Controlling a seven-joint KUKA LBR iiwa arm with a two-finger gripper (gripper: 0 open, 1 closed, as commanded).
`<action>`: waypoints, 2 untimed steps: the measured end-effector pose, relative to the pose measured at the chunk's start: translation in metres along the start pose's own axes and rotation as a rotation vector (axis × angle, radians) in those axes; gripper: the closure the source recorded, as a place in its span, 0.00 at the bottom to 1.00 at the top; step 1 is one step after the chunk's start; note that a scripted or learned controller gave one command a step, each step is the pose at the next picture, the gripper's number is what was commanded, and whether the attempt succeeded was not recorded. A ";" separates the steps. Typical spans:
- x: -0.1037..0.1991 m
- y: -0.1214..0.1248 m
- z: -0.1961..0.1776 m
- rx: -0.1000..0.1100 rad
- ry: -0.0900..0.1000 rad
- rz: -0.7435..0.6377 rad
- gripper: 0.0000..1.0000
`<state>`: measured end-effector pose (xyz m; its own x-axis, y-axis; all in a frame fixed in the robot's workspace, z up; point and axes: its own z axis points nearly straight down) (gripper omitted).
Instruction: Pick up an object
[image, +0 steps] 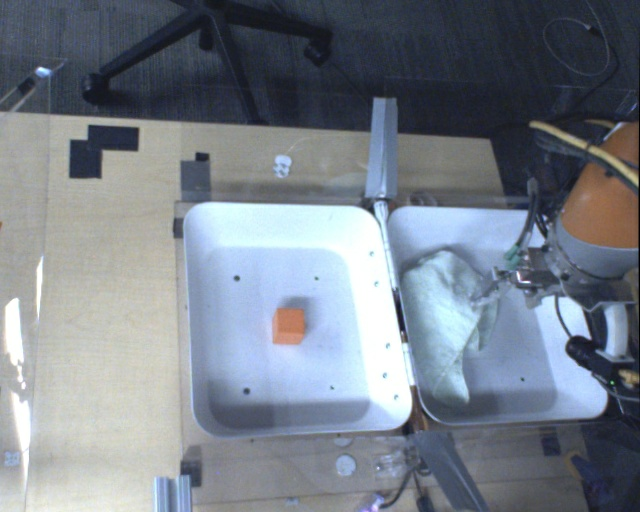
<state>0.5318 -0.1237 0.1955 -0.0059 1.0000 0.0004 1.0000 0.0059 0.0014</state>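
Lying crumpled in the right bin (572, 400), a pale cloth (445, 320) filled that bin's left half, close against the wall shared with the left bin (215, 400). Its long axis ran near to far, from a bunched end at the near wall up to a broader mass toward the far side. From that upper part a thin fold stretched rightward, drawn up toward the gripper (508, 276).

The gripper hung over the middle of the right bin, at the end of the grey arm with its orange band (602, 195) coming in from the right. Its tip met the raised edge of the cloth, and a strip of fabric seemed pinched there, but the fingers were too small and blurred to tell how far apart they stood or whether they truly gripped it.

An orange cube (289, 326) sat alone near the centre of the left bin, well apart from the cloth and the gripper. Dark cables (590, 352) looped beside the arm at the right bin's right edge. A metal post (382, 150) stood at the far side between the bins.
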 end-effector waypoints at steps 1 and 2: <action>0.030 0.021 0.099 -0.007 -0.001 -0.062 0.00; 0.031 0.022 0.089 -0.009 0.001 -0.062 1.00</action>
<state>0.5537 -0.0929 0.1064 -0.0683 0.9977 0.0007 0.9976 0.0683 0.0102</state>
